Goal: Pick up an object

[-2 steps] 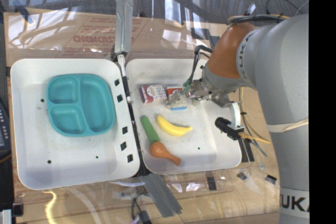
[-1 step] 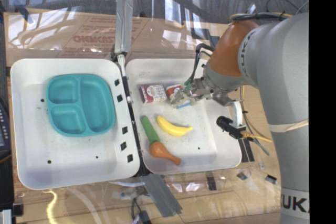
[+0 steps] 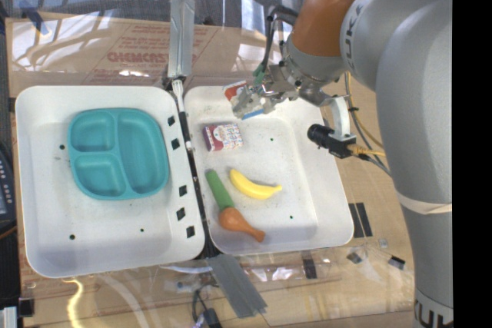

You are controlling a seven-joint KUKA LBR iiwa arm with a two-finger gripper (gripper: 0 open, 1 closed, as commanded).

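the gripper (image 3: 250, 100) is shown low over the far end of the right bin (image 3: 327, 188), carried by the grey arm (image 3: 400, 34) with its orange band. whether the gripper is apart, together or clamped on anything cannot be told, since the wrist hides that part. a red and white object (image 3: 234, 91) is seen touching or just beside the gripper on its left; what it is cannot be made out. a small carton (image 3: 223, 137) lies near and in front of the gripper. a banana (image 3: 255, 185), a green vegetable (image 3: 219, 188) and an orange drumstick-shaped toy (image 3: 241, 223) lie farther in front, well apart from it. a teal divided plate (image 3: 119, 151) rests in the left bin (image 3: 38, 226), far to the gripper's left. the step in hand is judged to be the reach or grasp at the far-end object. a firm closure and a straight lift are called for next, and a hold would then need to be confirmed.
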